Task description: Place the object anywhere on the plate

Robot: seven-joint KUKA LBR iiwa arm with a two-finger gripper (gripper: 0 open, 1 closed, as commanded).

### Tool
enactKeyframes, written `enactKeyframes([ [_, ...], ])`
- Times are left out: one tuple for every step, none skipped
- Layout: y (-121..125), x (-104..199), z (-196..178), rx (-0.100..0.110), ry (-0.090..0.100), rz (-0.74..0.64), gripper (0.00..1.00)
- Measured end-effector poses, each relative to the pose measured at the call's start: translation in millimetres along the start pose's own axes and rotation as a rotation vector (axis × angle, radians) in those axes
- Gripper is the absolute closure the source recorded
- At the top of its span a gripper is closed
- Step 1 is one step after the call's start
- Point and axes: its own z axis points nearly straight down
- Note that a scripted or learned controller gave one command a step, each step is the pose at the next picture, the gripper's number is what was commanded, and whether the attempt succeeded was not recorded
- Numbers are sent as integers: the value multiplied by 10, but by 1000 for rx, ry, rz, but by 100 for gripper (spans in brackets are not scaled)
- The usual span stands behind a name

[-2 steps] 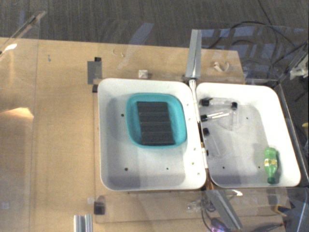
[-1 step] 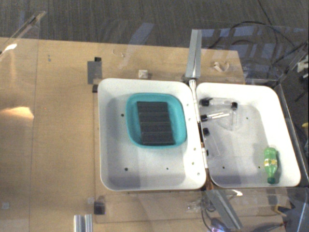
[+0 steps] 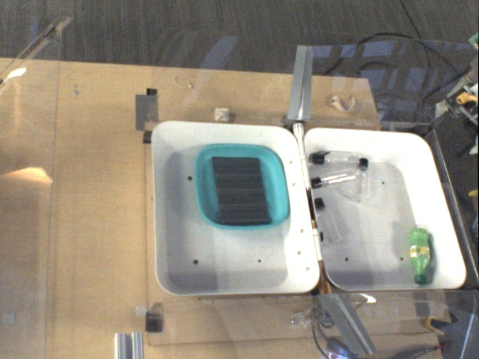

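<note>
Grab green bottle [image 3: 420, 255] round its middle. Lift high over bin wall [image 3: 302, 200]. Set down softly on plate [image 3: 278, 179]. Can't tell how jaws stand.

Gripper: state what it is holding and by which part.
Cannot be told. The green object lies in the right bin, the dark block on the teal plate.

A robotics lab: a plywood worktop [image 3: 75, 223] carries two white bins [image 3: 172, 260] fixed by metal brackets [image 3: 301, 84], with loose cables [image 3: 389, 47] trailing over grey carpet [image 3: 187, 13].
</note>
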Motion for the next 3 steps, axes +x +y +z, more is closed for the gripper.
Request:
enactKeyframes([
  [-67,-117,-606,-2,3,135,0],
  [-307,-540,-760,-2,3,283,0],
  [-523,-928,-761,-2,3,317,0],
])
